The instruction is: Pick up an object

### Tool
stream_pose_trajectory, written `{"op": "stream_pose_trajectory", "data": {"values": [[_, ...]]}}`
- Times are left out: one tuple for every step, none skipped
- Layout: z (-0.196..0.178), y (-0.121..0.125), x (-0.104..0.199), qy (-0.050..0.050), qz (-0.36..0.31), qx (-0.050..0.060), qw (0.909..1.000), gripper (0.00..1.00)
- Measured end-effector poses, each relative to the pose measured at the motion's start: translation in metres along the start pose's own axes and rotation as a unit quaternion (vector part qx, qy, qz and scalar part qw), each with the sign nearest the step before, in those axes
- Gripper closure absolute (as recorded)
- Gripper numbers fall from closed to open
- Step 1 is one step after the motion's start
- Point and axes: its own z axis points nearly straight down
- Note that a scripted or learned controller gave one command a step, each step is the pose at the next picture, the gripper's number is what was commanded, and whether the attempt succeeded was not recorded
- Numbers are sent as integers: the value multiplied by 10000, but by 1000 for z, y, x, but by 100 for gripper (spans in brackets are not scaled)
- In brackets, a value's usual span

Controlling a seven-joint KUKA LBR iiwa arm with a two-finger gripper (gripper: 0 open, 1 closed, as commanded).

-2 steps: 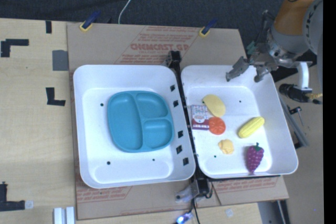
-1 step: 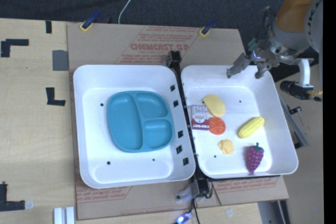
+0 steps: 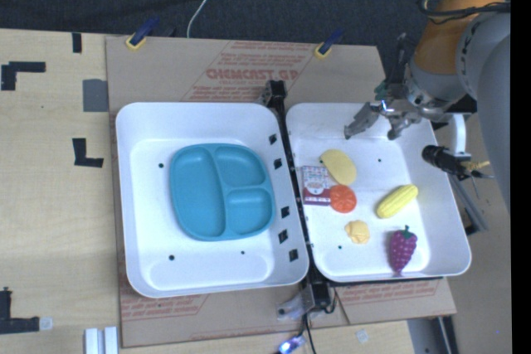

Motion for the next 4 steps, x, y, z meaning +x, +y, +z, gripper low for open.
{"op": "stream_pose_trajectory", "data": {"values": [[53,5,-7,-3,1,-3,10000,0],[63,6,-6,-11,-2,-34,10000,0],[52,7,-6,-21,-12,-47,10000,100],[8,10,-8,-7,1,-55,10000,100]]}}
